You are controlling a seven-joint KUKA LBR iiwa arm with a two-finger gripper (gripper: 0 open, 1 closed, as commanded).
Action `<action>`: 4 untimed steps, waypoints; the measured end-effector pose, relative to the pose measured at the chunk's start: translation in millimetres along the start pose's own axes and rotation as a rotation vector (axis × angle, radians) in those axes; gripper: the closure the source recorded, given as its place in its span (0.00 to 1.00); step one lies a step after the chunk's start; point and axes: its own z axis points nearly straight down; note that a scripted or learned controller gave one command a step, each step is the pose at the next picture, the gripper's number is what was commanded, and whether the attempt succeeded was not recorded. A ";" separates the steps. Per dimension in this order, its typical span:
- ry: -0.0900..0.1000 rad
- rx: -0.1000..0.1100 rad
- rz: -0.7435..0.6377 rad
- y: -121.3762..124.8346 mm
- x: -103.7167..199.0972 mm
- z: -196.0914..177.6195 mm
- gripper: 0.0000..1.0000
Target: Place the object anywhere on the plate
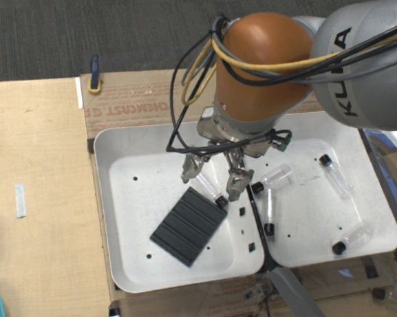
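Roughly at frame centre, the gripper (212,185), hanging from the grey arm (355,58) with its orange band (262,59). Reaches in from the right and hovers over the upper right part of the left bin (119,196). Open, with the two fingers (236,182) spread apart and nothing clamped between them.

Between and below those fingers, a clear tube (206,183), lying at a slant on the bin floor, its black cap (221,202) toward the lower right. Cannot tell whether either finger touches it.

Just below and left of that cap, the black plate (189,227): a dark ribbed rectangle, lying flat and turned diagonally in the middle of the left bin. Sits very near the cap, its upper right corner almost against it; the tube itself off the plate.

Near the divide between the bins, a second tube (265,210), black at both ends, lying nearly upright in the frame. Further right, in the right bin (372,173), three more tubes: one (277,176) near the gripper, one (336,175) at upper right, one (350,238) at lower right.

Looping over the orange band, yellow and black cables (194,72). Under both bins, a cardboard sheet (145,100) on the bench (31,134), with a blue clamp (94,72) at its upper left corner.
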 end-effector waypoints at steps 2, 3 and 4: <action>-0.007 0.003 -0.017 -15.2 -6.8 -180.5 1.00; -0.002 0.001 -0.252 -4.2 -58.0 -165.1 1.00; -0.003 0.000 -0.616 -17.2 -111.6 -155.5 1.00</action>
